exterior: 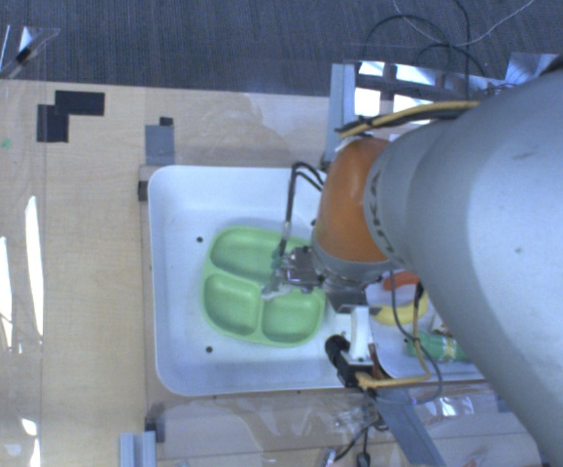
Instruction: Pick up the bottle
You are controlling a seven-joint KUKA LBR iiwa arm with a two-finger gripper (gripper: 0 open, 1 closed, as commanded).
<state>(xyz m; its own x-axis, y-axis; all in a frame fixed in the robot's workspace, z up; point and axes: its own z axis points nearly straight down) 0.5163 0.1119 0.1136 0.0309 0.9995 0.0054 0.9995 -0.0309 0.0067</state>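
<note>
The gripper [283, 278] hangs over the left white bin [179, 261], at the end of the grey arm [485, 241] that enters from the right with its orange band [344, 212] just behind the wrist. From this angle the wrist body hides most of the gripper, so it cannot be told whether it is spread or closed, and nothing can be seen held in it.

Directly beneath and to the left of the gripper lies a green divided plate [242, 295] with three compartments, flat on the bin floor; the gripper sits above the ridge where the compartments meet.

To the right of the gripper, past the arm's lower edge, objects show in the second bin [393, 363]: a yellow item [403, 311], an orange-red item [403, 282] above it, and a greenish object with an orange part [439, 346], possibly the bottle, though it is too hidden to be sure.

Farther off on all sides, the pale wooden worktop [77, 290] carries both bins; black tape marks [67, 113] lie far to the upper left of the gripper.
</note>
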